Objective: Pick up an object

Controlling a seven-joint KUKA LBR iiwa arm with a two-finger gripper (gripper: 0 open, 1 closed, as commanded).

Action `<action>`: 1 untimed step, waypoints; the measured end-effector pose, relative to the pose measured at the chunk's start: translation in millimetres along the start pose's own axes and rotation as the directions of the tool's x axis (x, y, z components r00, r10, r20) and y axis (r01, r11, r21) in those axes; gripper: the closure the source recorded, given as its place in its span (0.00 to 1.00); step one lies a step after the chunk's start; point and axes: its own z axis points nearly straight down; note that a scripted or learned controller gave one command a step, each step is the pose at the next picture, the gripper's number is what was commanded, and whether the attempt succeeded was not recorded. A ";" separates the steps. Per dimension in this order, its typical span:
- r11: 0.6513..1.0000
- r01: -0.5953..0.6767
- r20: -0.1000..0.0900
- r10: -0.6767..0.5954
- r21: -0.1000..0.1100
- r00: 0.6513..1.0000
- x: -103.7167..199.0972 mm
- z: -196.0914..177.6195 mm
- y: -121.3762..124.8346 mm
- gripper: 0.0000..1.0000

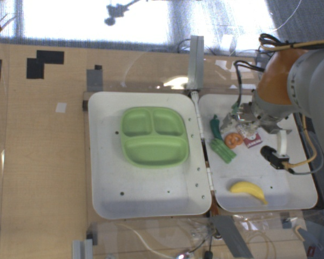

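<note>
We observe a wooden bench (38,161) with a pale, matte grain that carries two shallow white bins of smooth moulded plastic with rounded corners, set side by side. The left bin (110,198) holds a light green divided plate (154,136), a rounded rectangle with three recessed compartments and a soft sheen. The right bin (291,196) holds the loose objects. A yellow banana (249,190), curved and smooth, lies near the front wall of that bin. A green elongated item (223,152) with a blocky end lies slanted near the left wall, and a darker green piece (214,126) stands just behind it. A small orange ring-shaped object (233,140) sits just beside the green item, and a dark red card-like flat piece (253,141) lies just to its right. The arm (302,80), grey with a glossy orange band, reaches in from the right, and the gripper (243,120) hangs low over the rear part of the right bin. The orange ring and the red flat piece lie directly in front of the gripper, close to it; the banana lies well apart, toward the front. We cannot tell whether the gripper is released or clenched, because its metal body is seen from above and blurs into the objects beneath.
</note>
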 end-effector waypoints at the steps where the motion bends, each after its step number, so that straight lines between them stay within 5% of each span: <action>1: 0.998 0.065 -0.008 -0.065 0.026 0.998 -34.9 -80.7 -29.2 0.00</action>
